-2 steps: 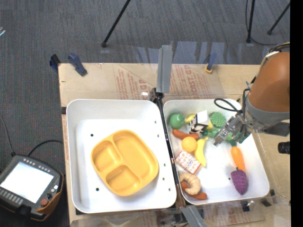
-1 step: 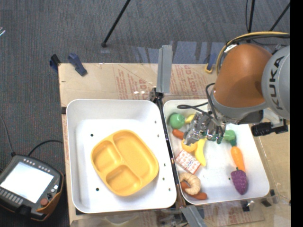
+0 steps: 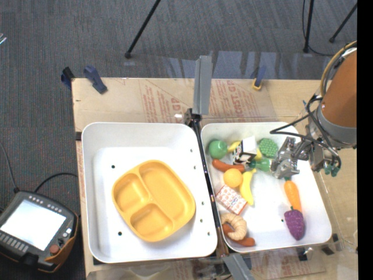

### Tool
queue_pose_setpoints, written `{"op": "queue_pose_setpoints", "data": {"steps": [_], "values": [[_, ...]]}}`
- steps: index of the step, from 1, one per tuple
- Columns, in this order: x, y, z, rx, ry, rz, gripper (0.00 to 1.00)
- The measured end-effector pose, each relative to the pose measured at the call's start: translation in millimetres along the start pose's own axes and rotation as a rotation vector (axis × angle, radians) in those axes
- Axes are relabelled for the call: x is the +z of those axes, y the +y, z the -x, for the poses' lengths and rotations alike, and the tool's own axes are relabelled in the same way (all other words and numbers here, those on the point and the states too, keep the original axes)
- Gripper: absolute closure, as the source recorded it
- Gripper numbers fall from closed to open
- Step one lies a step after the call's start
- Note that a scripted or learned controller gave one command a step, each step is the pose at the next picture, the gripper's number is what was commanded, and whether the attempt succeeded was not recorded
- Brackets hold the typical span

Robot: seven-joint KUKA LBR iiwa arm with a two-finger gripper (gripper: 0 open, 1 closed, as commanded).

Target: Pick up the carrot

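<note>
i saw the grey two-finger gripper (image 3: 287, 167) just above the tapered orange plastic carrot (image 3: 292, 195), whose long axis ran toward me; jaw opening i couldn't tell.

Rounded orange band (image 3: 342, 92) at three o'clock, bulging like a barrel, edged along its upper curve by a thin pale rim. Beneath it, toward four o'clock, a grey collar (image 3: 338, 134) closing the wrist. Thin black cables (image 3: 298, 125) looping out from the collar toward nine o'clock. At the end, a gripper (image 3: 287, 163) of bare grey metal, blocky and angular, with dark fittings and a small teal-green part (image 3: 333, 168) on its three o'clock side.
</note>
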State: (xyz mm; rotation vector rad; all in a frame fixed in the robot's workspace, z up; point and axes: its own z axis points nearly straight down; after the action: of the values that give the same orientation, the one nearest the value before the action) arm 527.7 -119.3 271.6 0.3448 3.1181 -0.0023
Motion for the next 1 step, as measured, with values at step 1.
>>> {"op": "queue_pose_setpoints", "data": {"steps": [1], "values": [[-39.7, -65.7, -16.0, -0.043, -0.002, 0.000, 1.00]]}}
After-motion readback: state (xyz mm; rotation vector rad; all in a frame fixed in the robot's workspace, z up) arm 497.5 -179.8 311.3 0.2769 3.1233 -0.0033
